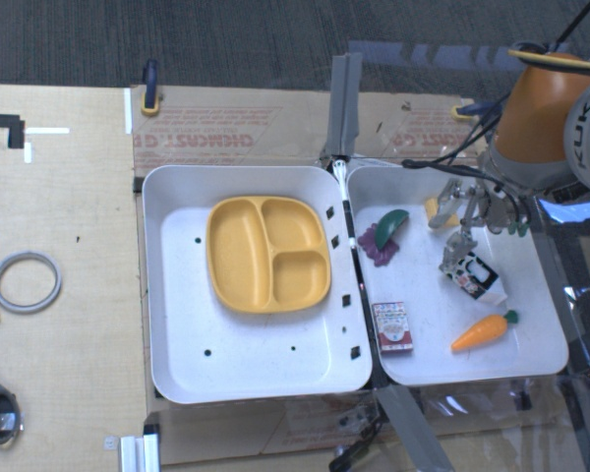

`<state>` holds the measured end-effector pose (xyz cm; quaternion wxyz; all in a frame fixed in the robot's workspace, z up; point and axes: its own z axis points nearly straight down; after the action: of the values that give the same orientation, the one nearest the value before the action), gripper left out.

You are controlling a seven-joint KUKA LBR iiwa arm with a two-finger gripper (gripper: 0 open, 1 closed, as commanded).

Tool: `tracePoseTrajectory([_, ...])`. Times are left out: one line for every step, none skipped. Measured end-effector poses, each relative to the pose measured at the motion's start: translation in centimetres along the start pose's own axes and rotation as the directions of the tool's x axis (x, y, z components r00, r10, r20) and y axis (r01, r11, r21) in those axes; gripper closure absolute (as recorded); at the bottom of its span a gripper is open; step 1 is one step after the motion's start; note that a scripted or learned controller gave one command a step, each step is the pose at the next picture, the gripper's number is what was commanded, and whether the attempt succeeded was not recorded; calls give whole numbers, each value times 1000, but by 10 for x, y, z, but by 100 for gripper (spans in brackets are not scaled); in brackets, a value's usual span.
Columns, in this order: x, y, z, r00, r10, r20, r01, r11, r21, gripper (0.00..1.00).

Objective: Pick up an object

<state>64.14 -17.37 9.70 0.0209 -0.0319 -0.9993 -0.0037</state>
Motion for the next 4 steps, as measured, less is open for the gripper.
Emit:
tracePoseTrajectory([38,1,6,995,-83,45,83,996,11,0])
tracePoseTrajectory([49,-48,-48,998,-47,48,46,999,9,0])
tracePoseTrajectory([24,44,-79,989,142,48,-142,990,-1,0])
tracePoseTrajectory([17,70,-6,934,355,44,-355,935,-10,0])
